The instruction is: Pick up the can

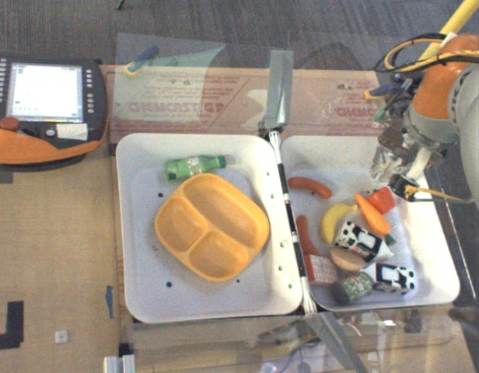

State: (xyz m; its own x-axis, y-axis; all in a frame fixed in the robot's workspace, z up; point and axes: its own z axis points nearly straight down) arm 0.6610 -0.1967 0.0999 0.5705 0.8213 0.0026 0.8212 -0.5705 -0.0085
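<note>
Can: lying on its side near the front wall of the right bin, with its green label facing up and its darker end pointing toward the bin's middle. It is sitting in a tight cluster, touching or nearly touching a tan round item behind it and a black-and-white patterned carton just to its right; its far side is being partly hidden by these neighbours. A second patterned carton, a carrot, a yellow fruit and two red sausages are lying farther back.

Gripper: hanging over the rear right part of the same bin, well apart from the can and just behind the carrot. Whether it is released or clenched cannot be told, as it is blurring against cables and the wrist; nothing is visibly being held.

Left bin: carrying an orange divided plate and a green bottle behind it.
</note>
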